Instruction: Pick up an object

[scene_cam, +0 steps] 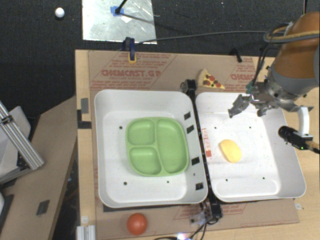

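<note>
- I read the yellow object (230, 150) as the only candidate: it lies flat in the right bin (280, 184), left of centre, on bare white floor, apart from every wall.
- Gripper (249, 105) hangs over the far part of the right bin, up and right of the yellow object and well apart from it. I see two dark fingers splayed, so the jaws look spread, with nothing between them.
- Handling, my judgement: small, rounded, smooth lump, probably light and possibly a little soft; the curved top could slip out of a shallow pinch. I would close across its narrower width, low on the sides.
- Left bin (107, 109) holds a green divided tray (156, 146); I count three compartments.
- Counts: two bins; one yellow object; one green tray.
- Outside the bins, on the surface (165, 66): one pizza-slice toy (211, 80) behind the bins, one red ball (136, 223) in front.
</note>
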Controlling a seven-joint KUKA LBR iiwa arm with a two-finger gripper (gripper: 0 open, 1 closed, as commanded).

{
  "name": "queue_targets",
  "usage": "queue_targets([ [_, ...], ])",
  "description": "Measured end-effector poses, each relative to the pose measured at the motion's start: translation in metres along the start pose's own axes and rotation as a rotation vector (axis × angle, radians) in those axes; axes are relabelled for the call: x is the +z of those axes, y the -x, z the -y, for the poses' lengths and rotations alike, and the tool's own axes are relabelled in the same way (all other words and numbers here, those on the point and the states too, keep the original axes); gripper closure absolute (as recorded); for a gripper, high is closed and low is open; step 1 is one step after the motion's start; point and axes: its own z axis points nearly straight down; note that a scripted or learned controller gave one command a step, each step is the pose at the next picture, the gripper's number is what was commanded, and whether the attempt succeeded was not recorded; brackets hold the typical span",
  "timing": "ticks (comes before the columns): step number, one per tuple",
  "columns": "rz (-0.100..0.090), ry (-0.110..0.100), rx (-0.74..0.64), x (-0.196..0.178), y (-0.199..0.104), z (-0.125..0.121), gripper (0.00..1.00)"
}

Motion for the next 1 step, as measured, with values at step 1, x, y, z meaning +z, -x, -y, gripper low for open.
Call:
queue_targets([
  [1,0.000,-0.001,0.002,0.0422,0.0024,-0.0044,0.00],
])
